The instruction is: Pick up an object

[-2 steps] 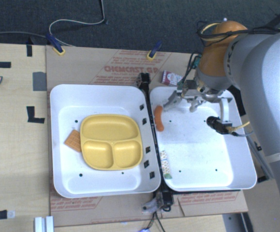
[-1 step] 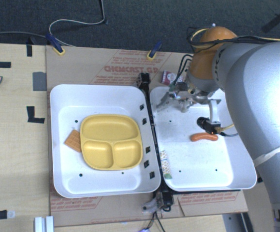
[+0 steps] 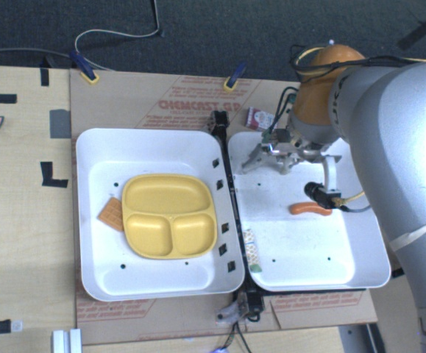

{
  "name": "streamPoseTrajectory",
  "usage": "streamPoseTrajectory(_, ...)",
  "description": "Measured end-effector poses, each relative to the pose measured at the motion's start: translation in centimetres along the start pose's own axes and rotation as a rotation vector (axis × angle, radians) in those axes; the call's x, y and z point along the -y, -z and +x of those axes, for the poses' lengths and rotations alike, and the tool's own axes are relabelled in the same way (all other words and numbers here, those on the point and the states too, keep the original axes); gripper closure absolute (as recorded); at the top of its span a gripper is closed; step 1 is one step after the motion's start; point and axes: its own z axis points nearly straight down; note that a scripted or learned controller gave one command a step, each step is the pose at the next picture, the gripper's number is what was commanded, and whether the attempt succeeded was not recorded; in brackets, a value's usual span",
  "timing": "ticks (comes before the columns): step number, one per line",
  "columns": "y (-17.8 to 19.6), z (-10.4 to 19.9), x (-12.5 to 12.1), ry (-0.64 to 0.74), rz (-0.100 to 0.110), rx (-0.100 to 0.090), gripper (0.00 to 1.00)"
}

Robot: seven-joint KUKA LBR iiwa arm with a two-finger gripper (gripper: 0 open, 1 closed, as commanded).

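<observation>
Nearest you, the orange object lies in the right bin; the gripper hangs above it, grip impossible to tell. The left bin bears a yellow tray. Beyond, red "CHEMCAST" lettering marks the cardboard.

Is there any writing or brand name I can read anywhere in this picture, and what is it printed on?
"CHEMCAST GP", roughly, in red on the brown cardboard sheet under the bins; the letters are blurred, so this reading is uncertain.
Smaller red lines beneath that, and red print along the cardboard's front edge: too small to read.
Small packet behind the right bin: print too blurred to read.
Narrow patterned strip at the right bin's left edge: nothing legible.
</observation>
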Motion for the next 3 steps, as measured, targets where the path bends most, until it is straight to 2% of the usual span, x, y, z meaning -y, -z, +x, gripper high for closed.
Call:
streamPoseTrajectory(1, 0.1, -0.5, 4.2, 0.0, -0.001, 0.0, 0.0)
streamPoseTrajectory(2, 0.1, -4.2, 12.3, -0.004, -0.001, 0.001, 0.0)
streamPoseTrajectory(3, 0.2, -7.5, 5.4, 0.0, -0.006, 0.002, 0.0)
